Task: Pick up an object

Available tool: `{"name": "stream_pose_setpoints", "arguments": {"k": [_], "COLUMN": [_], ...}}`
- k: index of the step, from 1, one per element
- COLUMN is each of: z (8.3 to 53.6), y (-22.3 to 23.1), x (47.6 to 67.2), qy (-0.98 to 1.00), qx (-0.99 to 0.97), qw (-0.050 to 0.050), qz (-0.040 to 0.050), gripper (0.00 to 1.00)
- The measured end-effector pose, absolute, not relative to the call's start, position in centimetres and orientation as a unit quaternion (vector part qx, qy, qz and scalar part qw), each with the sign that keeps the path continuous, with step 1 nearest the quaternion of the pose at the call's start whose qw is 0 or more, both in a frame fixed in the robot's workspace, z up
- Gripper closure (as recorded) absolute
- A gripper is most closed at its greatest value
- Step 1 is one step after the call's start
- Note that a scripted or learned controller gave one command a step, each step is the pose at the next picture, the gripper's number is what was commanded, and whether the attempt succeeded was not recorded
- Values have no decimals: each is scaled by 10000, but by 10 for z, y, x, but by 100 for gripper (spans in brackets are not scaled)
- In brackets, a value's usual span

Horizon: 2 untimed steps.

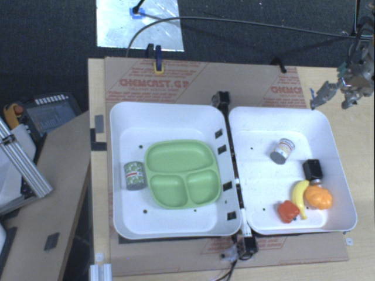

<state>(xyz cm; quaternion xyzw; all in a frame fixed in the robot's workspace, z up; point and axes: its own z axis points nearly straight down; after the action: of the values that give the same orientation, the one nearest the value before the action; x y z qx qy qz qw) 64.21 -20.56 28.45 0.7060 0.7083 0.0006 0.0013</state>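
Green tray (179,177), yellow banana (300,196), orange fruit (319,198), red pepper (287,211), black block (312,169).

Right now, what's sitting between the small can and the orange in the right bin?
In the camera view, a black block lies between the small can and the orange, near the right bin's right wall.
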Motion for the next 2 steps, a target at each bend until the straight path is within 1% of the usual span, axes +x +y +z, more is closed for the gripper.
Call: {"name": "stream_pose_setpoints", "arguments": {"k": [2], "z": [202], "y": [-201], "x": [645], "qy": [7085], "qx": [7058], "qw": [4], "qz": [-1], "gripper": [0]}}
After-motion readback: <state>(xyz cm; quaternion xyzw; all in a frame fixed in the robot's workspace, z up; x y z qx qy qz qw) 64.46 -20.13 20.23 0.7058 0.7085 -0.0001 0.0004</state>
